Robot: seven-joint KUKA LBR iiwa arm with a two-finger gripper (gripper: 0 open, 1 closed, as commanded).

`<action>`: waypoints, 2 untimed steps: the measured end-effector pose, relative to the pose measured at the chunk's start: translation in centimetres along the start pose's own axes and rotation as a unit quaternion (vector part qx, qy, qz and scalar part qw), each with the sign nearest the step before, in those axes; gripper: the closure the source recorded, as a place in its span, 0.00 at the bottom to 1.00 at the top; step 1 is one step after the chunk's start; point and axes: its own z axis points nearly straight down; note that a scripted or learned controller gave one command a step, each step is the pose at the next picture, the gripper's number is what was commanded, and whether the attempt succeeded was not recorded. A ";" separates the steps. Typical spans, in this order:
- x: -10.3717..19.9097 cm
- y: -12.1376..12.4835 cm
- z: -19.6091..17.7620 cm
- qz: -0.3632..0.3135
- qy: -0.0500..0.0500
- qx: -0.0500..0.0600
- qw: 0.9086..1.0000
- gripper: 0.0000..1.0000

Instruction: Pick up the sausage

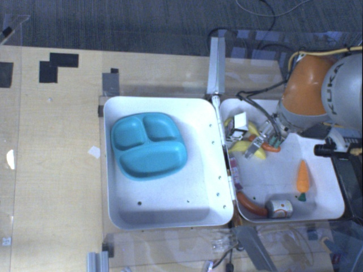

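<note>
One arm angled over right bin

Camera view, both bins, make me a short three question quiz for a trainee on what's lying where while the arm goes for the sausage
1. True or false: the blue divided plate lies in the same bin as the sausage.
2. Multiple choice: where in the right bin is the sausage? A) along the near edge, beside the small grey can; B) at the far wall; C) under the carrot.
3. Short answer: what is the pincer hovering over?

Key
1. False: the plate lies in the left bin, the sausage in the right.
2. A.
3. A cluster of yellow items in the far left part of the right bin, away from the sausage.
</note>
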 end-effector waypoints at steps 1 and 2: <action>-2.4 4.1 0.3 -0.025 0.007 0.005 1.000 0.00; -6.2 -1.9 0.2 0.022 0.001 0.001 1.000 0.00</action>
